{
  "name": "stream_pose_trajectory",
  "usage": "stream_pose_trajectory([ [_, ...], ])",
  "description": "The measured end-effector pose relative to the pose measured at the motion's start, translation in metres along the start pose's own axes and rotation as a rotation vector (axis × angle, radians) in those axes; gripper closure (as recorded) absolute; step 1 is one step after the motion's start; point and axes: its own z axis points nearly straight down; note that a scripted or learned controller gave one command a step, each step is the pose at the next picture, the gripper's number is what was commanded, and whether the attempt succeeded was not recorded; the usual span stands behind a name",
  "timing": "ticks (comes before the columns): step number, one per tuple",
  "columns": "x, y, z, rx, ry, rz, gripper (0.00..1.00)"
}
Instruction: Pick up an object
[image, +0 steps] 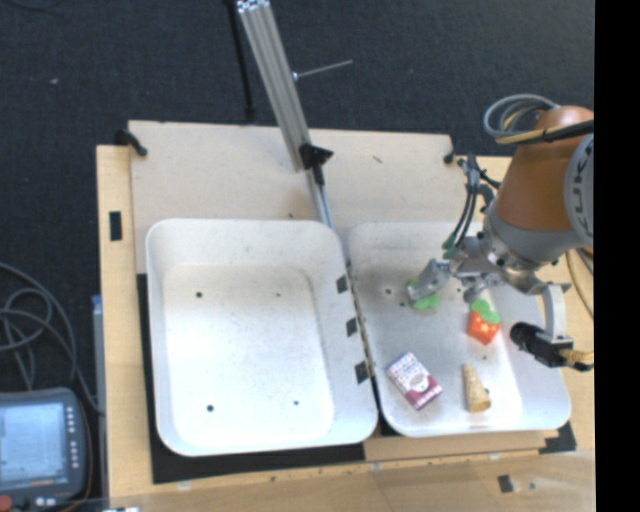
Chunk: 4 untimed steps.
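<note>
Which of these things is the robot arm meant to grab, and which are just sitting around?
For the job: pincer, green object, orange-red object, pink carton, tan piece, right bin.

Lying about: left bin, metal pole, screen.

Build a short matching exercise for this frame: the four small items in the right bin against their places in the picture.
Items:
1. green object
2. orange-red object
3. pink carton
4. tan piece

Places:
A. near the bin's front edge, right of the carton
B. by the gripper, farthest back
C. front, nearest the left bin
D. mid-bin, just right of the green one

Pairs: 1-B, 2-D, 3-C, 4-A
</note>
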Motion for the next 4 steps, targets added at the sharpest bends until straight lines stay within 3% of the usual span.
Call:
stream_pose_trajectory([
  [2, -0.001, 0.009, 0.105, 0.001, -0.001, -0.001, 0.00],
  [3, -0.002, 0.011, 0.090, -0.008, 0.000, 0.007, 1.00],
  [4, 0.001, 0.011, 0.046, -0.009, 0.000, -0.004, 1.00],
])
